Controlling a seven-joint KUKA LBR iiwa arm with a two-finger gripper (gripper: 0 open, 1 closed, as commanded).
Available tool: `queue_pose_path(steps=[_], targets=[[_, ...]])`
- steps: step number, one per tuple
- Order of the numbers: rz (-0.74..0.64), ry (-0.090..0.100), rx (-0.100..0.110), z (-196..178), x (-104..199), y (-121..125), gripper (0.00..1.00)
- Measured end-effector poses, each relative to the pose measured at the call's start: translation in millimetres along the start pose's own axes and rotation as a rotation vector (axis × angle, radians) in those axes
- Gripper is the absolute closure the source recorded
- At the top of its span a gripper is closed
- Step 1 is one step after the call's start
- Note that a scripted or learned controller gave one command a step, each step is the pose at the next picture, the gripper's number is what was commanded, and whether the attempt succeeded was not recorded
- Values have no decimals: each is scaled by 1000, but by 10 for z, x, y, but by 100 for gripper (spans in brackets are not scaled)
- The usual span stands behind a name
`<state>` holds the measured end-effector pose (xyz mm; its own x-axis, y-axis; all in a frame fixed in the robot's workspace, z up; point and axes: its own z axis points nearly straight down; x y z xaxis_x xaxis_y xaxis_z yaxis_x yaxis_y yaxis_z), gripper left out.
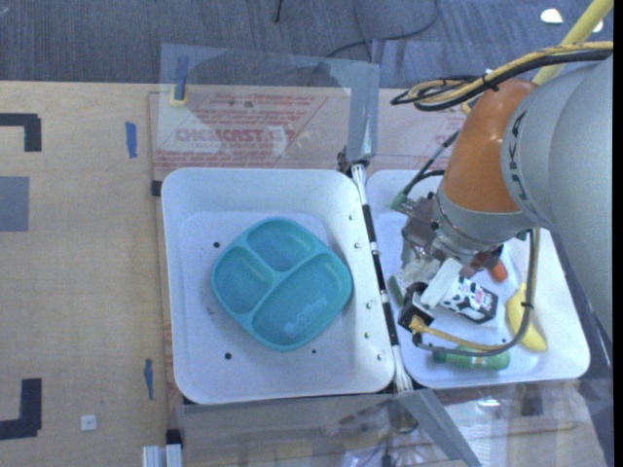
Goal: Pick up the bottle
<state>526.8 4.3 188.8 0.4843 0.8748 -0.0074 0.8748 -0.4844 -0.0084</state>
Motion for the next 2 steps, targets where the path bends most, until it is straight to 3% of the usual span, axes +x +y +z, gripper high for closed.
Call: queue_pose_path(steps=[1,2], targets=[[133,3,-5,-1006,897,-176,100],[52,4,-6,-1515,1847,-145,100]])
